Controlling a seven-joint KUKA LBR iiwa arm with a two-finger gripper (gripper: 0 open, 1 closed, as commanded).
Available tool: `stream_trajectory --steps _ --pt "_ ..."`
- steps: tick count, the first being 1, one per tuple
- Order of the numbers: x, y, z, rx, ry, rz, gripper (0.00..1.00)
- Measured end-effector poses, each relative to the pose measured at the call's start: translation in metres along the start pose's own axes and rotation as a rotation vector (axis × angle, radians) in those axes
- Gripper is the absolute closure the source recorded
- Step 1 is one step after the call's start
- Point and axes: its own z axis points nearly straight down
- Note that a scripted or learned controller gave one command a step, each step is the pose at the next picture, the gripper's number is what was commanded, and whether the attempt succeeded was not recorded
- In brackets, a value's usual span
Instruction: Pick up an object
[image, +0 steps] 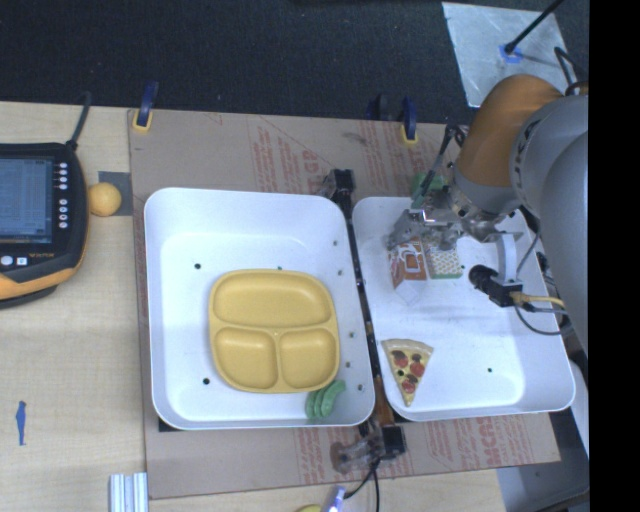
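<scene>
The gripper (425, 228), its grip impossible to tell, crowds a small packet (412, 265); the pizza slice (407, 366) at six o'clock risks neglect

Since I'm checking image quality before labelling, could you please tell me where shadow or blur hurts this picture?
In the camera view, light is even across both white bins; the claw and the small carton under it look soft and murky in the arm's shadow, while the yellow tray and pizza slice are crisp.
</scene>
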Motion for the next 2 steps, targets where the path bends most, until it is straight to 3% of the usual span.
stream_trajectory --steps 2 --pt "-0.0037 0.0 0.0001 0.0 0.0 0.0 0.0"
